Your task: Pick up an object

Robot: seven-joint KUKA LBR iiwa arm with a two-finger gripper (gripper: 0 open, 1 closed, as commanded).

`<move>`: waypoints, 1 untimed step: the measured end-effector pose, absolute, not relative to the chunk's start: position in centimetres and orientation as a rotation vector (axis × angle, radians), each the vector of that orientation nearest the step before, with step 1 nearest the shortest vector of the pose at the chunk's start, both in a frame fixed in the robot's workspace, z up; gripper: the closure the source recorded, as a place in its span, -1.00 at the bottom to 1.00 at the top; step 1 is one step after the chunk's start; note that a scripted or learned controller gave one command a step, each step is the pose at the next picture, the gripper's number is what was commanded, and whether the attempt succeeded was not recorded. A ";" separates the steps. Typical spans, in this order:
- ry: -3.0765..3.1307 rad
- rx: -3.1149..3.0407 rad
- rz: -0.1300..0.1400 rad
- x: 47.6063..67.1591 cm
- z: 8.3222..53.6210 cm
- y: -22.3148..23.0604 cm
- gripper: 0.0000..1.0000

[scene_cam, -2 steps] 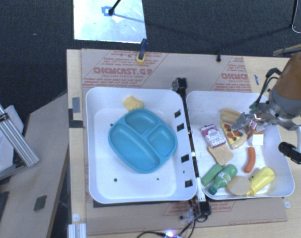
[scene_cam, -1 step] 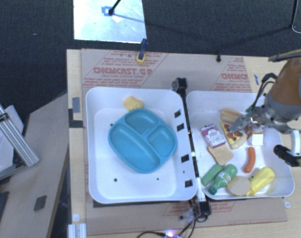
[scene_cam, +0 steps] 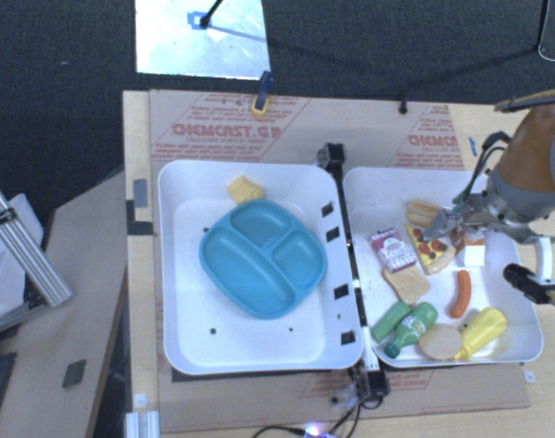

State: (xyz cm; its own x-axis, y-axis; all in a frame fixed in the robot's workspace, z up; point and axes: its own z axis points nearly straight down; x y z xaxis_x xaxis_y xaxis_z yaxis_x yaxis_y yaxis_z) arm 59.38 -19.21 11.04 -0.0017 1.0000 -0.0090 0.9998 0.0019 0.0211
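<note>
Pizza slice [scene_cam: 435, 255] just beneath jaws [scene_cam: 439, 231], right bin [scene_cam: 369, 199].

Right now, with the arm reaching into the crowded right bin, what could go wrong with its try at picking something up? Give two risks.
1. The tool sits at the pizza slice, which lies close to the bread slice and the small packet; a grab may nudge or catch a neighbour instead.
2. The pizza slice lies flat on the right bin, so the fingers may slide over it and come up with nothing.
</note>
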 end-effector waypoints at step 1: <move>2.205 2.199 0.020 59.6 12.2 -19.2 1.00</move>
